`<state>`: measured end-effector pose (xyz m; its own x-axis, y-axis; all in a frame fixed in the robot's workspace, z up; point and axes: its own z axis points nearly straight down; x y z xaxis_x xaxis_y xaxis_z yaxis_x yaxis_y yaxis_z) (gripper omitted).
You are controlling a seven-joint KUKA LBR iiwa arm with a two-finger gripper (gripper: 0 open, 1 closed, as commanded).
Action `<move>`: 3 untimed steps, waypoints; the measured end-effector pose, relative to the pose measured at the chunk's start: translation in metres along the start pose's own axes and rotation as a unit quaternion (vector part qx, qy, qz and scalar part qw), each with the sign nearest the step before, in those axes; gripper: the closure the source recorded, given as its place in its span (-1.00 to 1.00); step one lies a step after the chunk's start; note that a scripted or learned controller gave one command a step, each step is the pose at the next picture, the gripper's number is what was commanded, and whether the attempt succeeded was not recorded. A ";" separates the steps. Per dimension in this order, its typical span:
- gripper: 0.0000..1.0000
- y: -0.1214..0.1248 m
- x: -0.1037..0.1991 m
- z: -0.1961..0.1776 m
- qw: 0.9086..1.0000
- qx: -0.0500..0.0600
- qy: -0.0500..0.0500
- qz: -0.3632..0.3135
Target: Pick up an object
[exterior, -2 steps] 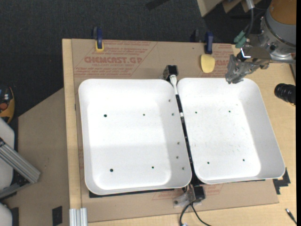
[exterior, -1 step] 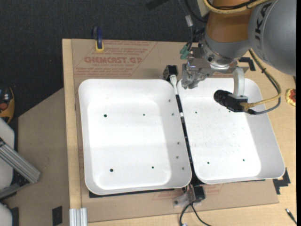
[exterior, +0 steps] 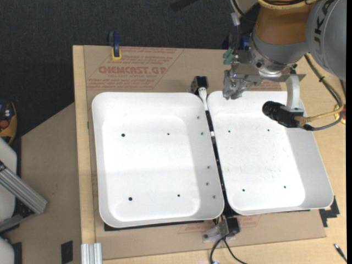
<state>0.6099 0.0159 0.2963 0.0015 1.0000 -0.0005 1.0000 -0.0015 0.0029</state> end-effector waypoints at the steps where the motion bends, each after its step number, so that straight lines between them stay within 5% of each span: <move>1: 1.00 -0.016 -0.101 -0.026 1.000 -0.001 -0.003 0.004; 3: 1.00 -0.005 -0.120 -0.017 1.000 0.000 -0.001 0.000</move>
<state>0.6051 -0.1043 0.3129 0.0009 1.0000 -0.0016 1.0000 -0.0009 0.0026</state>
